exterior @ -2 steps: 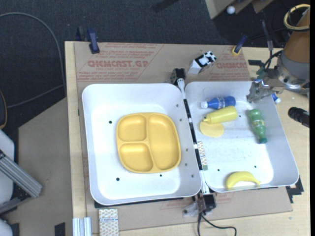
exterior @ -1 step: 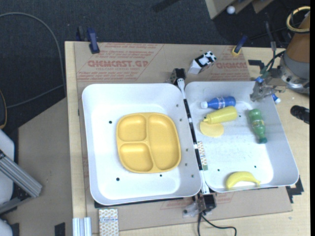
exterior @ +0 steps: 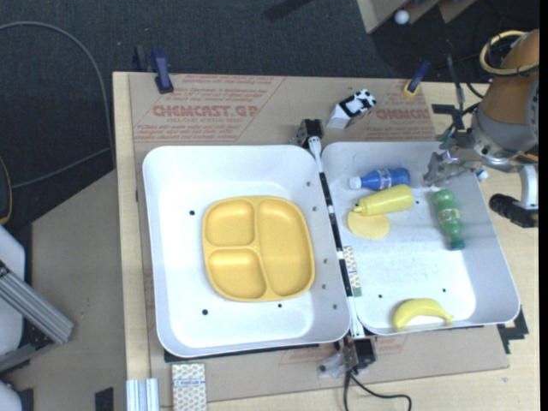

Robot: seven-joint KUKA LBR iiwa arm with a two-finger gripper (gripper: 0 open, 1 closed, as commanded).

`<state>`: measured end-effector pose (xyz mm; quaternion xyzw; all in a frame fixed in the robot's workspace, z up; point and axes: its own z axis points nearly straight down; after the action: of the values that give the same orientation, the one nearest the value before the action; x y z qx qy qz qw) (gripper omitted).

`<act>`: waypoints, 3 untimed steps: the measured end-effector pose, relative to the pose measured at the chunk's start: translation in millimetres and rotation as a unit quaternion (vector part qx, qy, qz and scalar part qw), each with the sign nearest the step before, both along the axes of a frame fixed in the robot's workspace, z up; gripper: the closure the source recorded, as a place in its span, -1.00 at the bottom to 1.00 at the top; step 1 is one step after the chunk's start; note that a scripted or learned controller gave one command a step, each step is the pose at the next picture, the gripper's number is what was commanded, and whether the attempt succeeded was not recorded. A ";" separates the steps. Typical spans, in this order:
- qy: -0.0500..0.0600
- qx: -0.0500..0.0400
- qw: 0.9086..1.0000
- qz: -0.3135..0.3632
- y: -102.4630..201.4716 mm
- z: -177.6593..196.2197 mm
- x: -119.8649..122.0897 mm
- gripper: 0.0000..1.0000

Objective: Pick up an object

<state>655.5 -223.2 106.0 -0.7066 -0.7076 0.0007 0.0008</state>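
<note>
gripper (exterior: 443,168): state unreadable, hangs just above green bottle (exterior: 447,218) | bottle: likely light, stiff, slick, rolls | grasp: across mid-body, 2 fingers square to its axis

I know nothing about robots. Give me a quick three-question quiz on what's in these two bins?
1. True or false: the yellow divided plate lies in the left bin.
2. Which item lies nearest the gripper? A) banana B) green bottle C) blue bottle
3. Fill in: the yellow bottle lies just below the ____ bottle.

Key: 1 true; 2 B; 3 blue.
</note>
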 end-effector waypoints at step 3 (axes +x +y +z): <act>0.000 0.000 1.000 -0.001 3.2 -16.7 -8.9 1.00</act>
<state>646.6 -220.0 89.3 -0.7071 -0.7071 0.0007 0.0009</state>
